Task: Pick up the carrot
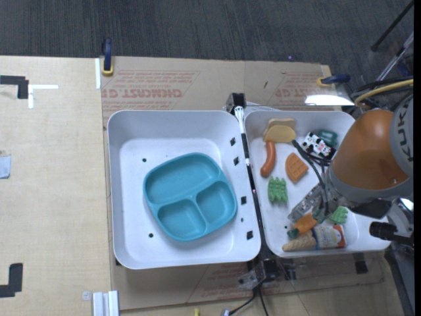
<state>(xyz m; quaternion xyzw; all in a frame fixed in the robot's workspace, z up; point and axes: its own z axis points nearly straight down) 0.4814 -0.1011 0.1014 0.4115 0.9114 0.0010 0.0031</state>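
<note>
The carrot (304,224) is a small orange piece lying near the front of the right bin (355,241), with a green leafy tuft (338,214) just to its right. My gripper (309,208) reaches in from the right and hangs directly over the carrot's upper end, very close to it or touching it. The arm's orange band (368,151) hides the bin's right middle part.
The right bin also holds a bread slice (281,131), a red sausage (268,158), an orange waffle (297,168), a green toy (277,191), a cone (299,244), a colourful packet (329,237) and a black-and-white toy (318,145). The left bin (125,176) holds a blue divided plate (189,195).
</note>
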